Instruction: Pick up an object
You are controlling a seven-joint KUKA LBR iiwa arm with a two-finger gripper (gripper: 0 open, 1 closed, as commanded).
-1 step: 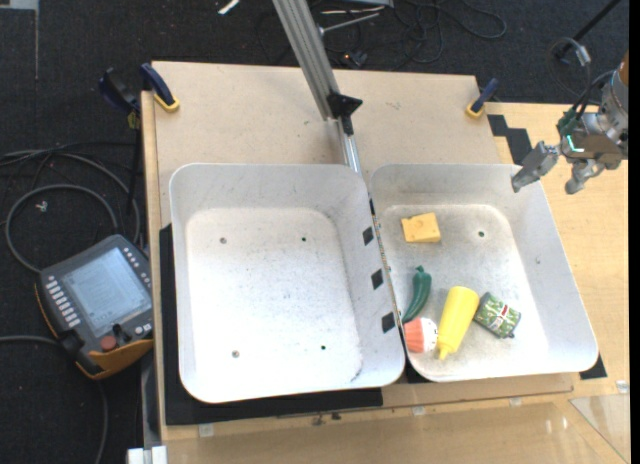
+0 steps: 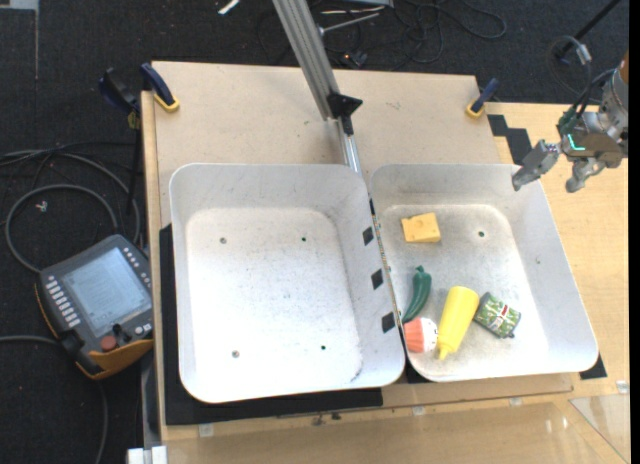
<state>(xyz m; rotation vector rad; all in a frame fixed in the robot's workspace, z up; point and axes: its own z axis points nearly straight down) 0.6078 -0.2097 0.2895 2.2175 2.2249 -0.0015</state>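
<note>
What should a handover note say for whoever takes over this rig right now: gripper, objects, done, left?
Gripper: open, holding nothing, hovering at the right bin's far right rim.
Objects, all in the right bin: yellow block toward the back; green pepper, yellow bottle, green packet and red-and-white piece clustered near the front.
Done: nothing picked.
Left: descend, grasp one object, lift.

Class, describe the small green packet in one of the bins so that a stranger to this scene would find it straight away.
Start at the right-hand white bin, the one holding several small items. Look to its near right corner, just right of the yellow bottle. There lies the green packet, the only boxy, dark green thing with a printed label; the other green item, a chilli, is slim and curved.
</note>
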